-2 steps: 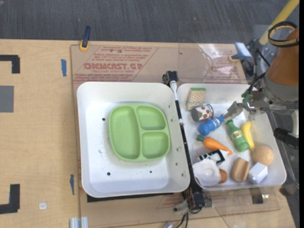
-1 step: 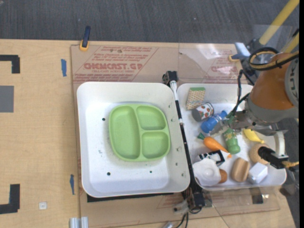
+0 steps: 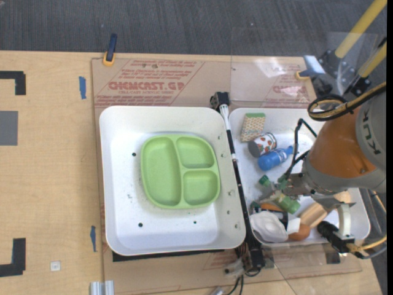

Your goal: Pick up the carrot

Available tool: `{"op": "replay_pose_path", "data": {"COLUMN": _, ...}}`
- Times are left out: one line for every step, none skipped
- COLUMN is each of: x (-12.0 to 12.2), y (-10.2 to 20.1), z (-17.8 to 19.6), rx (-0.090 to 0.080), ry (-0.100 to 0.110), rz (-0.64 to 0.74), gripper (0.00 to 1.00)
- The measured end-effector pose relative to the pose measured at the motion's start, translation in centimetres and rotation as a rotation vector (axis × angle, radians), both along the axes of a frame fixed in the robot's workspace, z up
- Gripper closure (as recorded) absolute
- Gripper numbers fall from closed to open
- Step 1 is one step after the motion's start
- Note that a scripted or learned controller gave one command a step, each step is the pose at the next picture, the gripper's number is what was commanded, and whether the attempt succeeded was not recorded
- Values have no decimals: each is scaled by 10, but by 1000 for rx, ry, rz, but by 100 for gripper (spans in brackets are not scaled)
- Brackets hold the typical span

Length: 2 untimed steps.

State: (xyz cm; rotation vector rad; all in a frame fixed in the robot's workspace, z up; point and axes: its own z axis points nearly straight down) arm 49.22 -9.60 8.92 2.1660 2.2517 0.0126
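The arm (image 3: 344, 146) reaches down into the right bin (image 3: 362, 226). Its pincer (image 3: 293, 192) sits low over the clutter near the carrot (image 3: 299, 231); I cannot tell its grip.

Robotics lab bench, plywood top (image 3: 49, 183) with black tape markers (image 3: 13, 82), clamped bins (image 3: 116, 165), grey carpet floor (image 3: 184, 11), loose cabling (image 3: 331, 106)

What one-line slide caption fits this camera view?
Grey-and-orange arm reaches into the cluttered right bin; a green divided plate sits in the left bin.
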Motion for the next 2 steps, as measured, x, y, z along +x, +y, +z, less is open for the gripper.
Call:
{"op": "replay_pose_path", "data": {"x": -11, "y": -49, "z": 14, "rx": -4, "ry": 11, "rz": 373, "gripper": 0}}
{"op": "replay_pose_path", "data": {"x": -7, "y": -91, "z": 0, "rx": 13, "ry": 8, "rz": 121, "gripper": 0}}
